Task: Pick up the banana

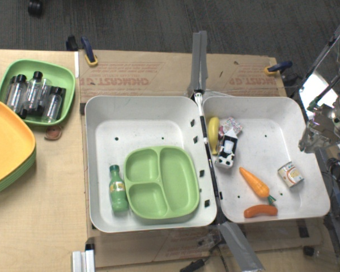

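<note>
The banana (213, 134) lies against the right bin's (283, 109) left wall (awkward for a grasp); the gripper (316, 135) hovers at the right rim, its opening impossible to tell.

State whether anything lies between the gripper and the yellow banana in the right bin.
Nothing blocks it from above. The yellow banana lies by the bin's left wall, touching a crumpled wrapper and cow toy; the gripper sits over the right rim.

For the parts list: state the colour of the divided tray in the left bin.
Light green tray, seen in the camera view.
</note>
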You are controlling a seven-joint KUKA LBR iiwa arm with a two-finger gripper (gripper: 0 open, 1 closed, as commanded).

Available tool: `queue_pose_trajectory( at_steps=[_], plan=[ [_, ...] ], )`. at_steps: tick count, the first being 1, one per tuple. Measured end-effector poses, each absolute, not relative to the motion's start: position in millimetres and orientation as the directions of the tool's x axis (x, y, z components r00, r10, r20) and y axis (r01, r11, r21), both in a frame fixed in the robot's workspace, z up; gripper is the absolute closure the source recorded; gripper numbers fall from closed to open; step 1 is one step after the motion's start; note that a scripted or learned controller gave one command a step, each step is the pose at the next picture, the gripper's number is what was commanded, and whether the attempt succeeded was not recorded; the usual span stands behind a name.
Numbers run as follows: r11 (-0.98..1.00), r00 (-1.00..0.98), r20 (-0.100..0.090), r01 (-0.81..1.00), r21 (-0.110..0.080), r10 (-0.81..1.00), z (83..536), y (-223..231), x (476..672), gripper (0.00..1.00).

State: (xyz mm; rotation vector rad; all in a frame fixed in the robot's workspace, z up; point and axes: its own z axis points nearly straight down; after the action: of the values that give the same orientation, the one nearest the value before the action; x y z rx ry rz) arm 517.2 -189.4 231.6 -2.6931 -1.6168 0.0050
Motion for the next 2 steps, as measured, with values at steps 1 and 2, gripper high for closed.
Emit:
queue_pose_trajectory(
  at_steps=[1, 2],
  plan=[
    [-0.550, 0.550, -0.003, 0.835, -0.002, 0.835, 273, -213, 477.7, 1.00],
    [-0.451, 0.451, -0.003, 0.893, -0.002, 0.893, 369, -183, 621.5, 1.00]
  ],
)
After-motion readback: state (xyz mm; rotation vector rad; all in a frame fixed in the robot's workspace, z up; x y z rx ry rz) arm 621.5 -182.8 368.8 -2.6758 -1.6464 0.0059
